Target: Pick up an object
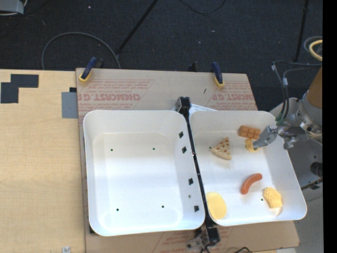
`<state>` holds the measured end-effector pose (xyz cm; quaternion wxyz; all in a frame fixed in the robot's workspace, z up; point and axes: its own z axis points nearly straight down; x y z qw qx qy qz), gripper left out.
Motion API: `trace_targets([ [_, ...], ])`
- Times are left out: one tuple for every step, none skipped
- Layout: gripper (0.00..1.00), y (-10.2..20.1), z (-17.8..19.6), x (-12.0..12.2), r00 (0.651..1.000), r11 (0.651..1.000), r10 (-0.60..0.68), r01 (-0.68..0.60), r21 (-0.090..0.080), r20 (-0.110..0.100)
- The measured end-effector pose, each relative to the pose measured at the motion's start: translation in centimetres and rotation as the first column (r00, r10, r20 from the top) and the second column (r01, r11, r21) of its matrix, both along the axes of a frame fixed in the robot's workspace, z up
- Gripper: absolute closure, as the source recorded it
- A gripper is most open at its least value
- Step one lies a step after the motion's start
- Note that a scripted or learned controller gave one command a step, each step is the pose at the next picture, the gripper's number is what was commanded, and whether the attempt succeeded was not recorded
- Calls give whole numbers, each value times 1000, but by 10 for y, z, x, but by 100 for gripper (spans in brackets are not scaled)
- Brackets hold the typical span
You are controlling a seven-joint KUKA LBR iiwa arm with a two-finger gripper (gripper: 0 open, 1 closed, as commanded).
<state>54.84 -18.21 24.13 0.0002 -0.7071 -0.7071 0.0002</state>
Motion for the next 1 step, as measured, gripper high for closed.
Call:
trace_targets([
  [0,-1,-100,-55,1000,1000,-2,2,3,-10],
])
